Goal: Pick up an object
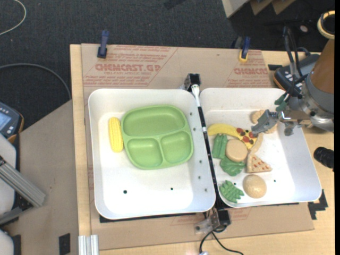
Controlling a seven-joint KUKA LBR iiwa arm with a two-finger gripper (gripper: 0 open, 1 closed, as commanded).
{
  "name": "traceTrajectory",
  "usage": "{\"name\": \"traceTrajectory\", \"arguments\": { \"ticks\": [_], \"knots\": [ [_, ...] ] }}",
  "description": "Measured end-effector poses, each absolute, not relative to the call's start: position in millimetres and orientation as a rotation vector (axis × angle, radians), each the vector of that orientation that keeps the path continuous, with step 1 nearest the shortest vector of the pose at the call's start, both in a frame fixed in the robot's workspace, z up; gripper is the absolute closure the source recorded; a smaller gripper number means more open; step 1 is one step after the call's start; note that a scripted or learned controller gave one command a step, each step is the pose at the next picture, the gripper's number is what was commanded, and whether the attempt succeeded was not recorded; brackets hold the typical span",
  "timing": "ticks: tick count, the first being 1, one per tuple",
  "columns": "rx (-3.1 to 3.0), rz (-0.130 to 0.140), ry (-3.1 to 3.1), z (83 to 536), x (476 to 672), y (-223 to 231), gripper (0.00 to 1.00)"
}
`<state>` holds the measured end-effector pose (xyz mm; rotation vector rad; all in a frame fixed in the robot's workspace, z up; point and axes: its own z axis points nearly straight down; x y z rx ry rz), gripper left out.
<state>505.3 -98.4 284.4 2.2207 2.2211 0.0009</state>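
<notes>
A: Left bin [106,158] holds a green tray [157,137], three compartments, lying flat. Corn [115,134] lies at the tray's 9 o'clock, just beside its rim.

B: And the right bin [303,169]?

A: Toy food bunched toward its left half. Banana [223,129] at the cluster's 11 o'clock, near the divider. Below it a green pepper [219,146], then a tan round bun [237,152] touching it at 3 o'clock. A pizza slice [258,165] sits at the bun's 4 o'clock. A potato [255,186] lies at 6 o'clock of the pizza, with a leafy green [230,191] just beside it at 9 o'clock.

B: The arm?

A: Enters from 3 o'clock, low over the right bin's upper part. The claw [261,125] points toward 8 o'clock, its tip near a small red-and-yellow piece [246,137] and just beside a pale item [258,116] at its 12 o'clock.

B: Grasping anything?

A: Can't tell. The tip is too small and blurred to read whether it is released or clenched. No food visibly lifted; all pieces rest on the bin floor.

B: Counter [159,62]?

A: Brown board under both bins, a clamp [102,44] at its 11 o'clock edge.
</notes>
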Motion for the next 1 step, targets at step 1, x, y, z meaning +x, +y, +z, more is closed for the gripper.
{"name": "traceTrajectory", "arguments": {
  "ticks": [1],
  "knots": [
    [2.23,-0.005,2.222,115.3,489.9,-133.0,0.0]
  ]
}}
